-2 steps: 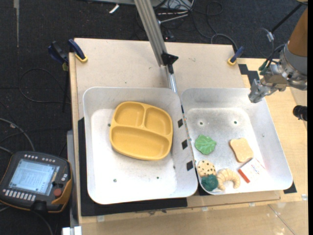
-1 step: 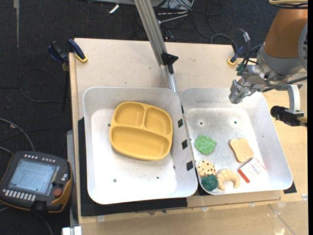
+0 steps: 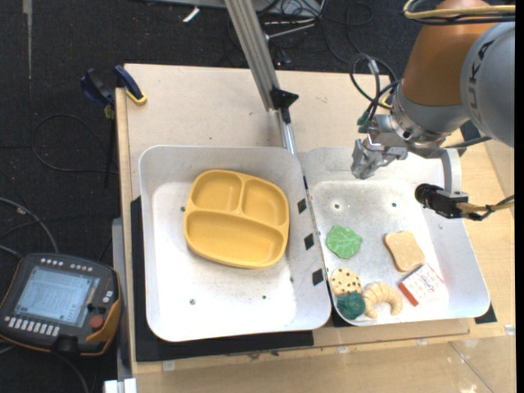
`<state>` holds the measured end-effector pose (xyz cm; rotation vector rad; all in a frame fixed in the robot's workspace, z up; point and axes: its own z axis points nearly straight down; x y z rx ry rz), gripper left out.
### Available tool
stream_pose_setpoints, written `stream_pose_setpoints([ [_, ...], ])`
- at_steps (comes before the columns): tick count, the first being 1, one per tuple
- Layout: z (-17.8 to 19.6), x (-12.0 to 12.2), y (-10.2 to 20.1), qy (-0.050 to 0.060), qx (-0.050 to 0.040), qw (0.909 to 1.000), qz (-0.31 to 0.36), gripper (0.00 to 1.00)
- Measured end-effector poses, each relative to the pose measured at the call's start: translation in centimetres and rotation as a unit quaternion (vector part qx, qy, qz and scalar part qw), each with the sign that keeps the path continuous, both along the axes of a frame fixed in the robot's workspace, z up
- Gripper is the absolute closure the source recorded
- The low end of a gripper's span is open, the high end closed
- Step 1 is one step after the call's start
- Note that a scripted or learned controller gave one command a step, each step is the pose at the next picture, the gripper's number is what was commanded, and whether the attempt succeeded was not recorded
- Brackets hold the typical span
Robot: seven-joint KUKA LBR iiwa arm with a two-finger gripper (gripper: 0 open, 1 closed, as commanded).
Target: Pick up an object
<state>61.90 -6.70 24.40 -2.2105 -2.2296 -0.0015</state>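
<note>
My gripper (image 3: 363,164) hangs over the back edge of the right bin (image 3: 458,244), well above the items. Near the front of that bin lie a green lettuce leaf (image 3: 344,241), a slice of toast (image 3: 404,250), a chocolate-chip cookie (image 3: 345,282), a dark green piece (image 3: 351,304), a croissant (image 3: 383,299) and a small red-and-white packet (image 3: 422,286). Nothing shows between the gripper's tips. All the items sit forward of the gripper, apart from it.
A yellow divided plate (image 3: 237,218) lies in the left bin (image 3: 164,244). A metal pole (image 3: 255,47) slants over the back of the bench. A teach pendant (image 3: 53,301) rests on the floor at the left.
</note>
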Motion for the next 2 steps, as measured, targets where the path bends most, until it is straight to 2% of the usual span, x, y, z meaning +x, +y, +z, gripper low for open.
stream_pose_setpoints([
  [2,0.3,-1.3,12.5,0.000,0.0002,1.0000,0.001,1.00],
])
